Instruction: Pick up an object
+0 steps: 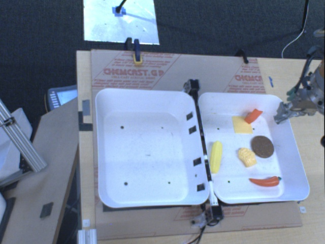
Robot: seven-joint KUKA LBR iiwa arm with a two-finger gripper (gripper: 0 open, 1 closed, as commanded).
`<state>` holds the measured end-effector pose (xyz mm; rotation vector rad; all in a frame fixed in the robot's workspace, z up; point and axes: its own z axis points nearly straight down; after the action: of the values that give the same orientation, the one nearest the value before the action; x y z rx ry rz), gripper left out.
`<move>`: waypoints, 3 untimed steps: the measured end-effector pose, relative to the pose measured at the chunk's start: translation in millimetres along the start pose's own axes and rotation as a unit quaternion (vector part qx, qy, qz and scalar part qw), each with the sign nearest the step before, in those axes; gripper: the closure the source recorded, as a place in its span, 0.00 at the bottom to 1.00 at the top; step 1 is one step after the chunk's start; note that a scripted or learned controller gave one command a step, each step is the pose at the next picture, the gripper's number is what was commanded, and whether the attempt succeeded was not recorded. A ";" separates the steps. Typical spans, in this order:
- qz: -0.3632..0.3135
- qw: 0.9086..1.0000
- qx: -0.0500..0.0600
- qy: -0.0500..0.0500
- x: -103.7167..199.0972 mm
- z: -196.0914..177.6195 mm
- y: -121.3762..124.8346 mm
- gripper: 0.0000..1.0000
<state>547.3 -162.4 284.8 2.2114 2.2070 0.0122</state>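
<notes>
Red chilli [264,181] lies nearest: light, slick plastic, best pinched mid-body. Gripper [282,117] hovers at the right bin's [299,161] edge, grip state unclear.

Yellow clamp [137,58] on the board's far edge, silver sheet [121,13] beyond it

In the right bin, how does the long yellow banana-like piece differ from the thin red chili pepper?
The long yellow banana-like piece is plain yellow and thick; the thin red chili pepper is red-orange, slimmer, with a dark stem tip. The yellow piece lies along the divider, end toward the camera; the pepper lies crosswise near the front rim. Both rest flat in the right white bin, apart from the gripper.
</notes>
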 end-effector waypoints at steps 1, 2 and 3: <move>0.001 1.000 0.013 0.004 -20.5 99.0 -66.4 1.00; -0.001 1.000 0.008 0.003 -18.9 94.4 -62.1 0.00; -0.003 1.000 0.007 0.002 -40.7 187.7 -62.8 0.00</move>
<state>487.7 -204.2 96.2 2.2140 2.2223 0.0031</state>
